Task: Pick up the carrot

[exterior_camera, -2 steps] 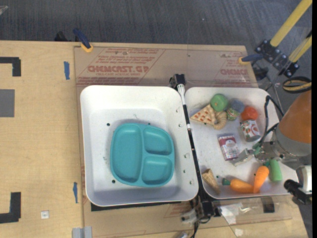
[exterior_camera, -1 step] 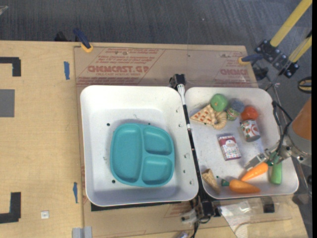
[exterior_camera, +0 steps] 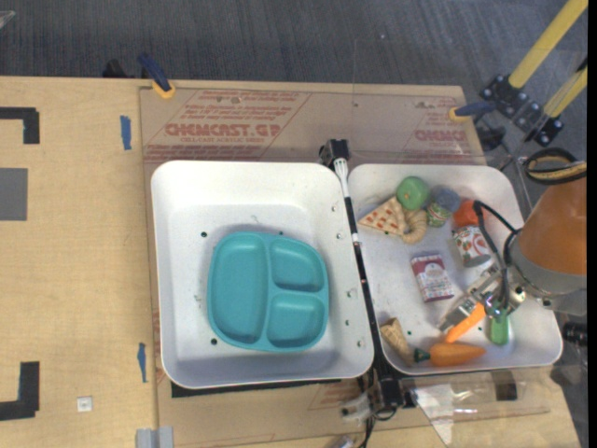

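The carrot (exterior_camera: 459, 353), orange with a small green top pointing left, lies flat near the front wall of the right bin (exterior_camera: 536, 348). My gripper (exterior_camera: 487, 299) hangs low over the right side of that bin, just above and to the right of the carrot. A second slim orange piece (exterior_camera: 466, 323) lies slanted right below the gripper, between it and the carrot. Nothing is visibly lifted off the bin floor.
The right bin also holds a green apple (exterior_camera: 413, 192), a pizza slice (exterior_camera: 382, 217), a small can (exterior_camera: 471, 245), a maroon packet (exterior_camera: 432, 276), a bread piece (exterior_camera: 394, 336) and a green item (exterior_camera: 499, 330). A teal divided plate (exterior_camera: 269, 289) sits in the left bin (exterior_camera: 177, 213).
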`<state>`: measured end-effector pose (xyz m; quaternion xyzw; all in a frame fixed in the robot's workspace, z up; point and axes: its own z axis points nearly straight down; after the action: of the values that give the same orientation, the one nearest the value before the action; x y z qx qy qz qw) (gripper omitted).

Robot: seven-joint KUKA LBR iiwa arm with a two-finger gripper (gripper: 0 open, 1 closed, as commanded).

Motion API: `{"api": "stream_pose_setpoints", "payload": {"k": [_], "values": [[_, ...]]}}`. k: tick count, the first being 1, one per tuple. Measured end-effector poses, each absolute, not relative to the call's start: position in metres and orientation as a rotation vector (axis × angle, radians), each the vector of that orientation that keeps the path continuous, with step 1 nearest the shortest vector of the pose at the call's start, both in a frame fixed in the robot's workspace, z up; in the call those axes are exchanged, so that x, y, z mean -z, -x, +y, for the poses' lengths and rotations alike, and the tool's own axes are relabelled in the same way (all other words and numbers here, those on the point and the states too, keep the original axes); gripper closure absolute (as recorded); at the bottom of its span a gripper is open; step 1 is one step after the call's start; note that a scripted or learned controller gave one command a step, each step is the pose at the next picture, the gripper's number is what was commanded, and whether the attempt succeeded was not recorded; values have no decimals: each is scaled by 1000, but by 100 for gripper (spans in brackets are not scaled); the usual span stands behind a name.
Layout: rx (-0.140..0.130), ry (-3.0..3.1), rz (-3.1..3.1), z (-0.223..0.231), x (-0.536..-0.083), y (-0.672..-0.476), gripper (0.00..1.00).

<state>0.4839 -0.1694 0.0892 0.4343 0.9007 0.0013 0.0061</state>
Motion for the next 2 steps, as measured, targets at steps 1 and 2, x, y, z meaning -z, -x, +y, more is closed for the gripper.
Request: {"api": "stream_pose_setpoints", "payload": {"k": [1, 2], "values": [[0, -1270, 2858, -144, -90, -484, 0], [1, -1131, 2914, -103, -90, -484, 0]]}}
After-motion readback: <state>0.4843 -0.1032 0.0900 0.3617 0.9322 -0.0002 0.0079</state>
